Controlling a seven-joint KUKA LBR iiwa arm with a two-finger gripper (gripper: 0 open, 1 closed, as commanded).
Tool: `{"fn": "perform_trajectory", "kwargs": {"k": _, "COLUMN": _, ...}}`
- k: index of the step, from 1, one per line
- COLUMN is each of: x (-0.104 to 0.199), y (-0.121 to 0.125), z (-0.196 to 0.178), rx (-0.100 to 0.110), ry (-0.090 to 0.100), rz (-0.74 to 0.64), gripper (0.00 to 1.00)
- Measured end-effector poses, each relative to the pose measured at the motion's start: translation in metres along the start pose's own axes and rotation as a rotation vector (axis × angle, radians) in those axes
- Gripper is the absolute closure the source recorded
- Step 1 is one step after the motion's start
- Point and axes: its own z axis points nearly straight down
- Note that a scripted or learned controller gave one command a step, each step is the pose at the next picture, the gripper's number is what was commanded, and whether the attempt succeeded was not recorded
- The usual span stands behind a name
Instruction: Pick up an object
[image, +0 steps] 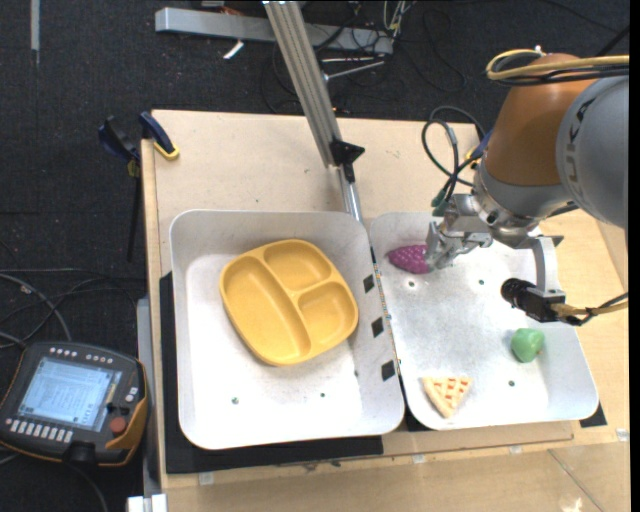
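In the right bin (470, 310) lie a purple lumpy object (407, 258) at the upper left, a green round object (527, 344) at the right, and a tan waffle-patterned wedge (446, 393) near the front. My gripper (437, 257) points down at the purple object's right end, touching or nearly touching it. The arm's grey and orange body comes in from the upper right above it.
The left bin (200, 400) holds a yellow divided plate (289, 299). A slanted metal pole (310, 85) rises from between the bins. A black cable and connector (530, 297) hang over the right bin. A teach pendant (70, 400) lies on the floor at left.
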Motion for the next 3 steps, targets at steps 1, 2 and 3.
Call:
{"fn": "perform_trajectory", "kwargs": {"k": 1, "x": 0.054, "y": -0.011, "z": -0.013, "rx": 0.000, "ry": 0.000, "rz": -0.001, "gripper": 1.00}}
{"fn": "perform_trajectory", "kwargs": {"k": 2, "x": 0.111, "y": -0.029, "z": -0.010, "rx": 0.002, "ry": 0.000, "rz": -0.001, "gripper": 1.00}}
{"fn": "perform_trajectory", "kwargs": {"k": 3, "x": 0.158, "y": -0.024, "z": -0.006, "rx": 0.000, "ry": -0.001, "rz": -0.001, "gripper": 1.00}}
